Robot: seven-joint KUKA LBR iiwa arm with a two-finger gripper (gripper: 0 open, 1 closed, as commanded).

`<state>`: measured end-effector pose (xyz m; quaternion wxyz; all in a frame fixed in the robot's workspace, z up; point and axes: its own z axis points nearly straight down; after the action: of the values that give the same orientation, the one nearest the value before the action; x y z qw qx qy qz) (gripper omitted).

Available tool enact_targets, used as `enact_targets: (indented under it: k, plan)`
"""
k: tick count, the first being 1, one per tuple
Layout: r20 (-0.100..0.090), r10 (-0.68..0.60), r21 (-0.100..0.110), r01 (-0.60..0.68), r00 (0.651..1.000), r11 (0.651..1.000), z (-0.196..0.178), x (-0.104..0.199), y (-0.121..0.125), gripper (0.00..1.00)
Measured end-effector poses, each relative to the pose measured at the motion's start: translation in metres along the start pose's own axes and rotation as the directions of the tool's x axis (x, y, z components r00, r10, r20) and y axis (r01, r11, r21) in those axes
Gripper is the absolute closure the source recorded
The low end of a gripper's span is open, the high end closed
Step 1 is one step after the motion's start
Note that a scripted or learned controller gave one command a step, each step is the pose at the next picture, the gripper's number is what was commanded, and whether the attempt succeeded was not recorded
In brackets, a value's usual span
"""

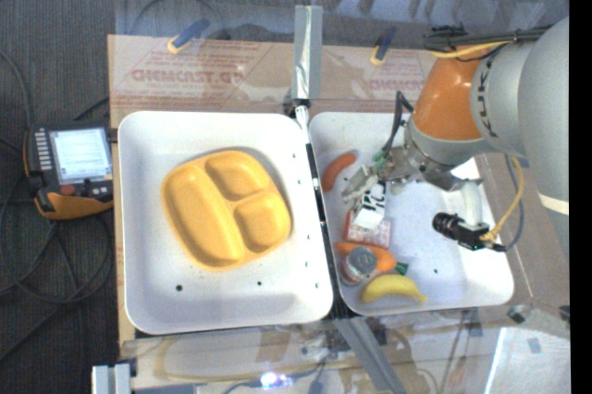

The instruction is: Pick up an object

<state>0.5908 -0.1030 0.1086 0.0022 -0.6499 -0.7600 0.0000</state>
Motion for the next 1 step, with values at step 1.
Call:
enact_targets:
  k: [1]
  plan:
    - [-0.002, 0.000, -0.002, 0.000, 1.000, 1.000, -0.0090, -0.0001, 0.0010, 1.00]
